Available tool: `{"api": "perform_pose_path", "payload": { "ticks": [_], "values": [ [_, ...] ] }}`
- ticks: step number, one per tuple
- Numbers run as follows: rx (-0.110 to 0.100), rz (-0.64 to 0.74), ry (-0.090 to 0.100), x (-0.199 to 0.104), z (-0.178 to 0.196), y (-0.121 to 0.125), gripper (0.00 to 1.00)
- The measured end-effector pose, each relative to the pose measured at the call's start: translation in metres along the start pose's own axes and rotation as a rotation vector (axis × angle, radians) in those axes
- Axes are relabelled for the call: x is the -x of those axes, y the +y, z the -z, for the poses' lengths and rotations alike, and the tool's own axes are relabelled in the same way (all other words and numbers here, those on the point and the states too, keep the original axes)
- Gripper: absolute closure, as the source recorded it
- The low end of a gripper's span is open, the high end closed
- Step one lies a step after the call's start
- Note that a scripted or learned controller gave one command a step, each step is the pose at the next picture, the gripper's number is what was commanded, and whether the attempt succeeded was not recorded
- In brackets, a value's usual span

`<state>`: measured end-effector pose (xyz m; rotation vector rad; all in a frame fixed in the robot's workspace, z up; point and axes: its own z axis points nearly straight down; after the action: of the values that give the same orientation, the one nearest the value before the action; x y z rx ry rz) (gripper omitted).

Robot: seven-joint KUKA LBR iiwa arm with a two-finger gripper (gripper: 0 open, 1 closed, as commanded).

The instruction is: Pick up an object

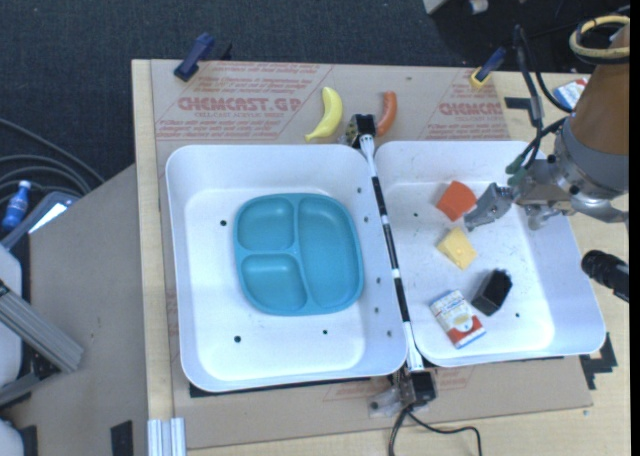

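In the right bin [560,329] lie an orange block [456,199], a pale yellow wedge [457,247], a small black object [492,291] and a red-and-white carton [457,317]. My gripper [489,210] reaches in from the right and hangs low over the bin's upper middle. It sits just right of the orange block and above the yellow wedge. Nothing is visibly held in it. The arm's wrist [560,189] and its orange band [608,109] rise at the right edge.
The left bin [195,274] holds a blue divided plate [297,252]. A toy banana [326,114] and an orange sausage-shaped toy [387,112] lie on the bench behind the bins. A black divider strip [385,244] runs between the bins. Cables hang near the arm.
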<state>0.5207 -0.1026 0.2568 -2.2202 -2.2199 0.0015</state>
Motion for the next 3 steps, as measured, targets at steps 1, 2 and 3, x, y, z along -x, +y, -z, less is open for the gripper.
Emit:
{"api": "perform_pose_path", "payload": {
  "ticks": [1, 2, 3],
  "values": [
    [0.000, 0.000, 0.000, 0.015, -0.122, 0.050, 0.00],
    [0.002, 0.001, -0.001, 0.020, -0.172, 0.146, 0.00],
    [0.005, 0.002, -0.002, 0.020, -0.161, 0.147, 1.00]
  ]
}}
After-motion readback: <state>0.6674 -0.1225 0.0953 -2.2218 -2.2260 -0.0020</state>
